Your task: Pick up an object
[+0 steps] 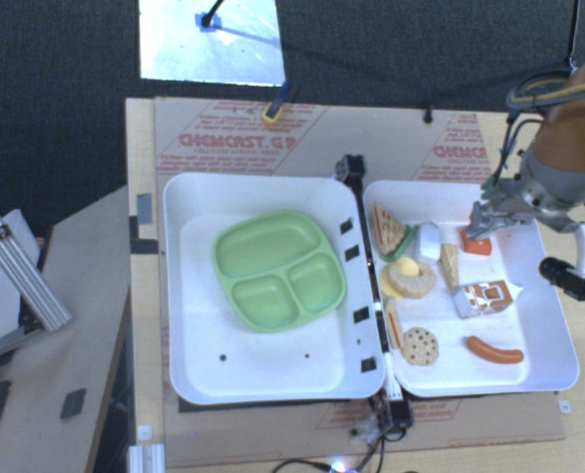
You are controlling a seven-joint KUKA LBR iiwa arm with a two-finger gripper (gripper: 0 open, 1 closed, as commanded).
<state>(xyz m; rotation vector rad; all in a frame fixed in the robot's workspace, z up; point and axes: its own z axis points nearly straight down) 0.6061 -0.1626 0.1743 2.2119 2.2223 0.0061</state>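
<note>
The right bin (pixel 553 348) holds several toy foods: a sandwich wedge (pixel 391 232), a white cup (pixel 428 241), a yellow piece (pixel 408 265) on a round bun (pixel 412 283), a cheese wedge (pixel 450 264), a small brown-and-white carton (pixel 484 297), a cookie (pixel 420 345) and a sausage (pixel 494 352). A small red piece (pixel 477 247) lies near the bin's back. My gripper (pixel 480 227) hangs right above that red piece, at its back edge, and hides part of it. Whether it touches the piece is unclear.
The left bin (pixel 194 363) carries a green three-compartment tray (pixel 278 269). A black divider with clips (pixel 366 284) runs between the bins. The arm's grey and orange body (pixel 568 136) leans over the right bin's back right corner. A black part (pixel 568 276) juts over the bin's right rim.
</note>
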